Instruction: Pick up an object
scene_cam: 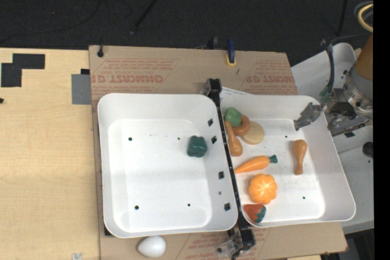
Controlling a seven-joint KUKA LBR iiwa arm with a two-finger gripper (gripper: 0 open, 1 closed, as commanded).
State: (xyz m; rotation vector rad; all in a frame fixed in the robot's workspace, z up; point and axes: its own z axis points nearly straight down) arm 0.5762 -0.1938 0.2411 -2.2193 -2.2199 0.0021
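Two shallow white bins are seen side by side on a brown cardboard sheet [183, 73] laid over the bench. In the left bin [122, 216] a single dark green toy pepper [196, 147] is found, lying towards the bin's right wall and well apart from everything else. The right bin [332, 204] is occupied by a cluster of toy foods along its left side: a green rounded piece [232, 115] at the top, touching an orange-brown piece [243, 126] below it, with a pale beige disc [253, 133] just beside that. A long orange piece [234, 142] is laid along the left wall, a toy carrot [253, 164] with a green tip is placed near the middle, and a round orange pumpkin-like fruit [262, 188] is set below the carrot. At the bottom left corner a red and green piece [255, 213] is partly hidden by the rim. A brown toy drumstick [298, 154] is placed on its own to the right of the carrot, its thin end pointing down. The gripper [317, 114] is held above the upper right part of the right bin, above and to the right of the drumstick, apart from it; nothing is seen between its fingers, and whether they are spread or closed cannot be told. A white egg [152, 246] is seen on the cardboard outside the left bin's lower edge.
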